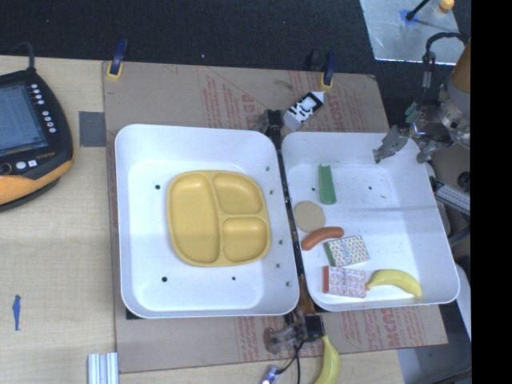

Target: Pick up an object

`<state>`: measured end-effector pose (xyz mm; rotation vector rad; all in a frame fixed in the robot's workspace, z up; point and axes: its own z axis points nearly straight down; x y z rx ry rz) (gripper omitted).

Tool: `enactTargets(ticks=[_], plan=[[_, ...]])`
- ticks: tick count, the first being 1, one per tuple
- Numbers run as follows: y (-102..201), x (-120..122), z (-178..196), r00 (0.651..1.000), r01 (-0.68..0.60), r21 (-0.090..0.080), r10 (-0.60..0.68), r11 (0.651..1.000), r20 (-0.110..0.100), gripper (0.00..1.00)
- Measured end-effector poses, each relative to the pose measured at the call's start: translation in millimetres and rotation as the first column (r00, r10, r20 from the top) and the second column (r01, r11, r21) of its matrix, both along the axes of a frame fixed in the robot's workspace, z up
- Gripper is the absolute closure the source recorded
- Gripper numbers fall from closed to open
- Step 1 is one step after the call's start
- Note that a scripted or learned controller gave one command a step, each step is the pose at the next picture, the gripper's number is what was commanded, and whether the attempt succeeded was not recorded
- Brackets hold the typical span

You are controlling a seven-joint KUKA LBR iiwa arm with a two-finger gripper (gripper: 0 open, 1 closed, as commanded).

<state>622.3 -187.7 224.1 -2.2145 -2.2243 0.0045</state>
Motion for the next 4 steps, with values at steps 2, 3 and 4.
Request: enactTargets(ticks=[2, 3, 4], plan=[[83.2, -1.0, -132.7, 1.000, -0.003, -0.001, 0.003, 1.000, -0.001, 0.00], [82.3, -1.1, -122.4, 1.000, -0.004, -0.002, 0.004, 1.000, -0.003, 1.00], [140.6, -31.7, -31.8, 1.000, 0.000, 0.001, 0.000, 1.000, 0.001, 1.00]])
